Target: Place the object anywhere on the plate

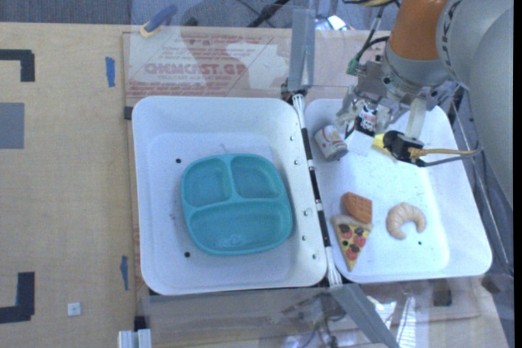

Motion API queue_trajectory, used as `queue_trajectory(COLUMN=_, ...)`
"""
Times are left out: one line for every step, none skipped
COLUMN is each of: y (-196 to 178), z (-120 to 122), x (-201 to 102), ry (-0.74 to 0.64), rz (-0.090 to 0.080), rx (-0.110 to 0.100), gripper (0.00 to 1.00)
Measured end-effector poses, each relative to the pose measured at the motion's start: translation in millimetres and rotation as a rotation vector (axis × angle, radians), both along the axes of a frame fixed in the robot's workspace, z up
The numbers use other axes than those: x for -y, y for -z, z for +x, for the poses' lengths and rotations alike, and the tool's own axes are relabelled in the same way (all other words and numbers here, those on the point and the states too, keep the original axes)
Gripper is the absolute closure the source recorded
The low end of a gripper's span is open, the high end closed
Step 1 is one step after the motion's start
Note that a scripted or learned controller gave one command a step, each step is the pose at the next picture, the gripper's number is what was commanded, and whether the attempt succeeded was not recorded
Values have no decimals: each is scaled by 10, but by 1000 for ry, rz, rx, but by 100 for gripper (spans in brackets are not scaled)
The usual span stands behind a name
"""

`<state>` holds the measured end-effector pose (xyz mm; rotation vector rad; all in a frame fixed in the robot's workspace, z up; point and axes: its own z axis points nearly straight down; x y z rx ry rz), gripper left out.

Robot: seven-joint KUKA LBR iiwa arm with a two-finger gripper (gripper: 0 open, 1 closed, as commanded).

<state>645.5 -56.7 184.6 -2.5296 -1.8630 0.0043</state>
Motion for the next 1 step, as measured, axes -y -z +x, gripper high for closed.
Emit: queue_trajectory(y=0, z=-21, x=-640, ry=-100, rz=3, rx=-1, gripper=100)
